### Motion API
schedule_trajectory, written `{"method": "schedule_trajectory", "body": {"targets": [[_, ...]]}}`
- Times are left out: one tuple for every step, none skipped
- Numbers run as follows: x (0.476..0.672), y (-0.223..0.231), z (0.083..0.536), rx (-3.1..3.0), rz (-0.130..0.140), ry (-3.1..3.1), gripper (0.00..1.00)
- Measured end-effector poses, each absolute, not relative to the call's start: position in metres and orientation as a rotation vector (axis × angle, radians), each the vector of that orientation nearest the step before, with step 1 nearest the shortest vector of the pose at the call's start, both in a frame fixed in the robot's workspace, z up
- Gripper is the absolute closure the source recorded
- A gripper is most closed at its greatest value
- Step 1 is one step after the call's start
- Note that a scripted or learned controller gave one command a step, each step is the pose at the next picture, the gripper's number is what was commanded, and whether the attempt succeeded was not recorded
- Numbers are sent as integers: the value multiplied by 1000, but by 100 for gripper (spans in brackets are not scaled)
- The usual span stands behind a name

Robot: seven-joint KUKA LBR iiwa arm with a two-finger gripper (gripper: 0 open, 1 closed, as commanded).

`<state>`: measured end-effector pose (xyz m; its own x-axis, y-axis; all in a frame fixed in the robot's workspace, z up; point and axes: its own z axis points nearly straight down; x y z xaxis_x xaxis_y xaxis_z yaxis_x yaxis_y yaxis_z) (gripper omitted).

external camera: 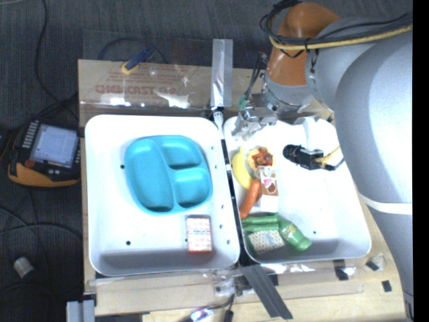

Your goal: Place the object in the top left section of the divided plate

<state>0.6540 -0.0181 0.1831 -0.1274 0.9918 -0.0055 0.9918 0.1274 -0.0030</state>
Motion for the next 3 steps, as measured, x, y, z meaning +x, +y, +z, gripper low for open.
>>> {"method": "schedule_trajectory", "body": {"targets": [[578, 41, 183, 2134, -7, 2307, 100], [641, 2, 183, 2068, -7, 2364, 100], [658, 91, 198, 2316, -8, 2122, 100]]}}
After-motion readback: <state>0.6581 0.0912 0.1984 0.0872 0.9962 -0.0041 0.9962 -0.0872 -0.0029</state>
